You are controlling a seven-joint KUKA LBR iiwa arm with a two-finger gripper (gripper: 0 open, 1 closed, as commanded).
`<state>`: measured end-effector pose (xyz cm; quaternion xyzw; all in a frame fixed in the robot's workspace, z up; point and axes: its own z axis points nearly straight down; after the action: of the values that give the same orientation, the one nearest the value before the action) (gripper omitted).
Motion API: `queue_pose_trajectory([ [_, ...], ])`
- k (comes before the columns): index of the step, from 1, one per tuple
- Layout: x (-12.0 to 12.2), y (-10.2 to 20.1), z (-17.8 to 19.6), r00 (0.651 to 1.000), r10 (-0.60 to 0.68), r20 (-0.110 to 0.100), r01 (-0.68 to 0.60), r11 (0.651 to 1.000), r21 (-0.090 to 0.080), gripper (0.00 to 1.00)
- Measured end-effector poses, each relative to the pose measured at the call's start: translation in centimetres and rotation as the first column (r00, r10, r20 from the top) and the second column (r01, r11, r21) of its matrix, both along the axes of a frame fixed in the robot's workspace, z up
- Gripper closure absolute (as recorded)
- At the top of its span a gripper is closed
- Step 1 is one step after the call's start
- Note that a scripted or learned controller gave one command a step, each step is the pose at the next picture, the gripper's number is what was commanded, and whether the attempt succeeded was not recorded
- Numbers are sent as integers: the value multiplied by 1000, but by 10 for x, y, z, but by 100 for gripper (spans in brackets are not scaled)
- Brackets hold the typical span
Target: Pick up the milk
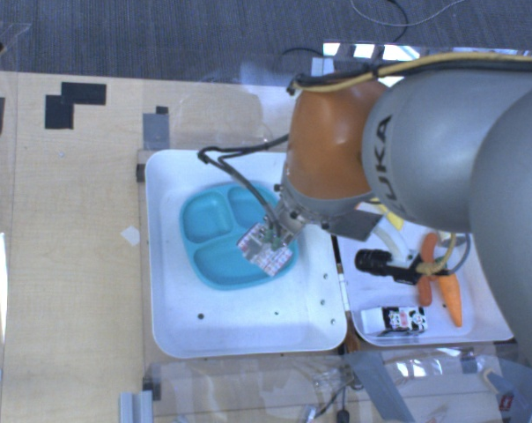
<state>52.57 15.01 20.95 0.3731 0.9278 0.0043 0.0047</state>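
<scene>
The milk (402, 320), a small boxy carton in white with black patches, lies in the right bin (361, 326) close to its front edge, near the front left corner. Beside it, toward the bin's right edge, lie two tapered orange carrots (452, 300).

The gripper (270, 236) hangs in the left bin (173, 236), over the right rim of a plate (209, 223). I cannot tell whether the claw is apart or together. The plate is smooth blue plastic, rounded, and moulded into three shallow compartments. It sits toward the bin's back right.

The arm (460, 148), a bulky grey shell with a glossy orange band (332, 139), covers much of the right bin. The gripper is well apart from the milk, and the bins' meeting walls lie between them.
</scene>
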Motion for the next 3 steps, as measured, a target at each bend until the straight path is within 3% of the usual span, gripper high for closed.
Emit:
queue_pose_trajectory([
  [1, -38, 64, -5, 995, -97, -8, 97, 995, -2, 100],
  [2, -38, 77, -7, 964, 265, -6, -265, 964, -3, 100],
  [3, -37, 86, 65, 718, 696, -1, -696, 718, -8, 100],
])
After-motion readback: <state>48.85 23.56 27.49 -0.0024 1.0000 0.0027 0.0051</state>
